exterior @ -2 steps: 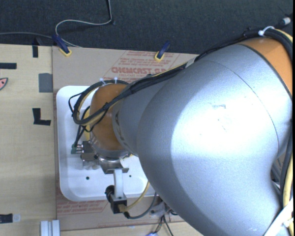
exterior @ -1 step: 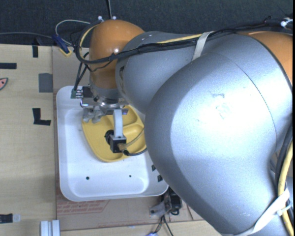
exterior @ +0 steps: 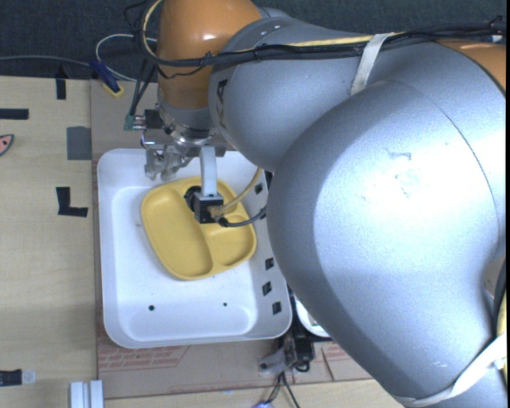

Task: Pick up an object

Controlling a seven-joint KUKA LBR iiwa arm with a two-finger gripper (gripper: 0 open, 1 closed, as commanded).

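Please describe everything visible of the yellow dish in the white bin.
The yellow dish looks like smooth plastic: shallow, rounded, with a low ridge parting a large hollow from a smaller one. It lies open side up, askew, in the white bin, toward its far end. The tool stands at its far rim; contact cannot be told.

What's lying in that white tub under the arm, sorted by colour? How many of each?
Yellow: 1, a divided dish with two compartments
Total: 1 thing in the white bin
The arm covers the bench to the right, so nothing there can be counted.
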